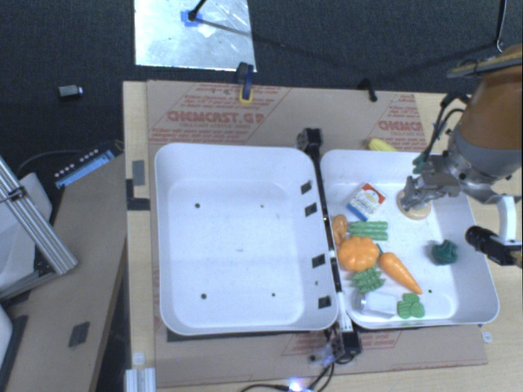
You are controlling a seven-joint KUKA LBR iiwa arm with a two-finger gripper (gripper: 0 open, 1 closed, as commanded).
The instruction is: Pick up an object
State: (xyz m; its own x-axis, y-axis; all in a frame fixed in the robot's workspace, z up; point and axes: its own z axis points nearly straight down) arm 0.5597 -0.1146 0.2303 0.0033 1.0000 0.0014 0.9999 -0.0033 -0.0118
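A grey KUKA arm reaches over two white bins on a cardboard-covered bench. The left bin (237, 243) lies bare, left of the landmark here, the orange pumpkin-shaped toy (358, 253) near the right bin's (482, 300) left wall.

Just left of the pumpkin sits a small orange piece (338, 227). Above the pumpkin lies a green bean pod (368, 230), and above that a small white carton with red and blue print (366, 201). Below the pumpkin rests a green ridged piece (368, 281), then a clear or white item (380, 303) too pale to identify. A carrot (400, 272) touches the pumpkin's lower right and slants down and right; a green leafy toy (411, 306) sits below its tip.

Up and to the right of the pumpkin, the gripper (418, 196) hangs low over a round tan disc (416, 210), which appears to be its target; whether the tool is spread or closed cannot be told at this angle. Farther right lies a dark green lump (444, 252).

The disc looks light, stiff and flat, likely hard plastic: smooth, low-sided and apt to slip. Its rim, pinched across the width, seems the best hold. A yellow item (381, 145) lies outside the bin, well above the pumpkin.
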